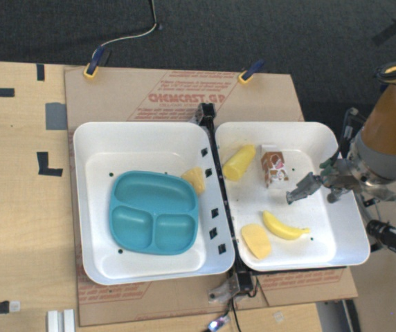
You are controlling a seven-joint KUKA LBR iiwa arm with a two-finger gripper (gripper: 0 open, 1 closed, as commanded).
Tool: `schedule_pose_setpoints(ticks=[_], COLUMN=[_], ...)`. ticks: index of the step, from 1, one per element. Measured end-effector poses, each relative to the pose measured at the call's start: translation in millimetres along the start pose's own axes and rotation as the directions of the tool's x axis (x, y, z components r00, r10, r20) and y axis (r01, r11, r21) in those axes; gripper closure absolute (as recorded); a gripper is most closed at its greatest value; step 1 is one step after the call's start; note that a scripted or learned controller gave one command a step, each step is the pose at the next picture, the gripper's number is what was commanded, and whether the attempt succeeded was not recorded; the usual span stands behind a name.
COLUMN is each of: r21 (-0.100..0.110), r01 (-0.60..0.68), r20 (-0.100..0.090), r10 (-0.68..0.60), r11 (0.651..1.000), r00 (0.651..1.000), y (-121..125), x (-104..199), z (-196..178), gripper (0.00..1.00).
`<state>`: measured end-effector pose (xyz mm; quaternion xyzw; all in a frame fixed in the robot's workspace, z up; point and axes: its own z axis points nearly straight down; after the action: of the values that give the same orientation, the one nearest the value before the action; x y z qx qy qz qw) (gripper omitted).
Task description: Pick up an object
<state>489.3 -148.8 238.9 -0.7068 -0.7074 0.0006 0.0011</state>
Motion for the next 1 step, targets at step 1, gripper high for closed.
schedule_pose_setpoints(ticks=[1], r21=[0.004], r01=[0.002], r20=[0.0], r10=[-0.002], r11=[1.0], r00=[1.0], y=[47.8], x=[-2.0], z=[79.0], gripper=[0.0])
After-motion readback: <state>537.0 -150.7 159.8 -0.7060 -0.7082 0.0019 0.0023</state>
